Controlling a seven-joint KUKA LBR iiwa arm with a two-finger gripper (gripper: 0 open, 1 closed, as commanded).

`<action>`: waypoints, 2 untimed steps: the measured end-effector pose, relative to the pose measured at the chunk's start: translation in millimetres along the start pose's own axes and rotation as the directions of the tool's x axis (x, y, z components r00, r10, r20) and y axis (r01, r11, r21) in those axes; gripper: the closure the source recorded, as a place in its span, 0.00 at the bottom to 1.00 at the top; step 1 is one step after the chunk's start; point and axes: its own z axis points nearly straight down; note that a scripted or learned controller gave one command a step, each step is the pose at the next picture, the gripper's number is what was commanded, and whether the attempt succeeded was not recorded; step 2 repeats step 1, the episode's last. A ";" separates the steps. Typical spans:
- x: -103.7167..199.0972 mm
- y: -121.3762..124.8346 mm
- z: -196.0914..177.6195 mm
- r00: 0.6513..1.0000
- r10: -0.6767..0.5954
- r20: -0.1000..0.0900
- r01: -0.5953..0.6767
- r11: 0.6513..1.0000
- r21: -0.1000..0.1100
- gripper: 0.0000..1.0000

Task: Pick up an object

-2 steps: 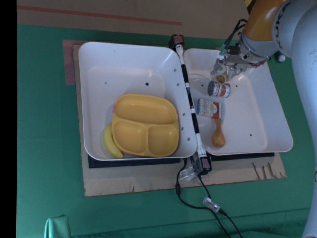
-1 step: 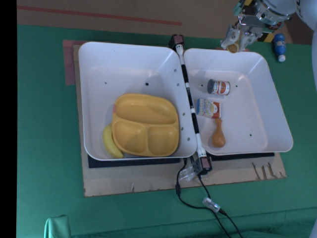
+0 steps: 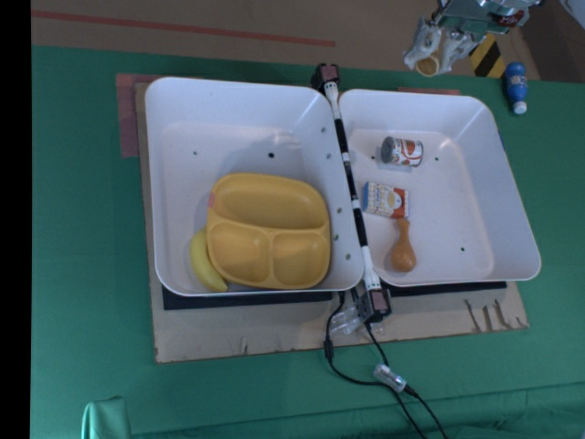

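A banana [image 3: 203,263] lies nearest in the left bin [image 3: 183,108], half hidden under a yellow divided plate [image 3: 267,231]. The right bin [image 3: 466,154] holds a drumstick [image 3: 402,250], a small carton [image 3: 385,199] and, farther, a can [image 3: 402,151]. The tool [image 3: 439,53] hovers beyond that bin's far edge. Its opening and any load cannot be told.

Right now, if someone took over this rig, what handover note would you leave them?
Pincer: raised beyond the far rim of the right bin, no grasp visible.
Right bin: can, small carton, brown drumstick toy, all lying apart.
Left bin: yellow divided plate, banana tucked under its near-left edge.
Done: nothing picked up.
Left: descend on one object, grasp it, lift it.
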 end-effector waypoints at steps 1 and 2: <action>-68.8 -52.0 26.5 1.000 0.004 0.003 -0.004 1.000 0.007 1.00; -68.8 -52.0 26.5 1.000 0.004 0.003 -0.004 1.000 0.007 1.00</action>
